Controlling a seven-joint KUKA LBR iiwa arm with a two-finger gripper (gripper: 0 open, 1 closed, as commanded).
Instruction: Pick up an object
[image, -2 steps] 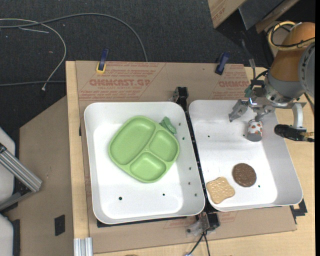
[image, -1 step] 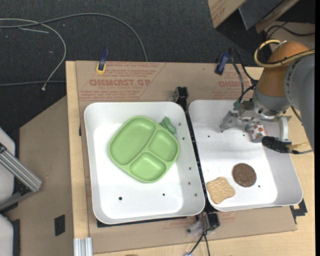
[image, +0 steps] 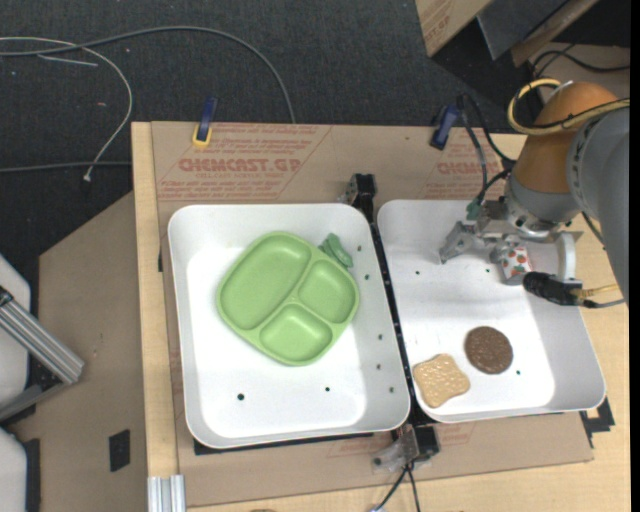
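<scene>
While the end effector (image: 512, 250), grip state unclear, hovers near the right bin (image: 420, 290)'s far edge, its middle lies open.

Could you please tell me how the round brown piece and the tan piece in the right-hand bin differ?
The round dark brown patty-like disc is circular; the pale tan, toast-like slab is roughly square with wavy edges. The disc is much darker than the slab. The disc lies farther from the right white bin's near rim; the slab sits close to that rim, to the disc's left. Both lie flat in that bin, nearly touching.
</scene>
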